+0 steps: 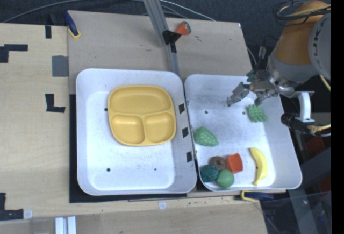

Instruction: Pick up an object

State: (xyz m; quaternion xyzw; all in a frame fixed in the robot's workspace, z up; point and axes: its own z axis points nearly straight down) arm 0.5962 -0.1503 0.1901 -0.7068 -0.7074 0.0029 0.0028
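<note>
Hovering hand (243,99) open over rt bin (226,120), nr green grapes (257,113)

Two white bins sit side by side: the left bin (86,136) holds a yellow divided plate (142,114), and over the right bin (285,163) the gripper (248,97) hangs at about 1 o'clock, fingers spread and nothing between them. Just beside it at 4 o'clock lies a green bunch (257,113). A leafy green piece (205,136) lies at 9 o'clock in that bin, a banana (259,165) at 5 o'clock, and a brown ring (217,162), red block (235,163), teal lump (209,174) and green ball (226,178) cluster at 6 o'clock.
</note>
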